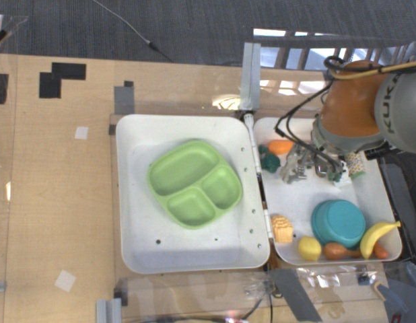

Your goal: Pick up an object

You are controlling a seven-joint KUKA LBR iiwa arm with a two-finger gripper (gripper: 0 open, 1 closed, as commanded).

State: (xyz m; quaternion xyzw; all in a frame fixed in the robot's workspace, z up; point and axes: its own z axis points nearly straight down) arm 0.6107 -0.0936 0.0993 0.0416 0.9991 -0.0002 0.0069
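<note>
Since no object sits between the fingers yet, a target must first be chosen: the dark green toy [268, 160] and the orange piece [281, 147] lie just beside the gripper [307, 170] toward the bin divider, the nearest candidates. Centre over one item and descend vertically, clear of the right bin [289, 251] wall. Whether the fingers are parted cannot be told. The arm [359, 106] reaches in, wrist pointing down over the bin's far half; the teal bowl [338, 223] and banana [379, 235] sit nearer the camera.
</note>
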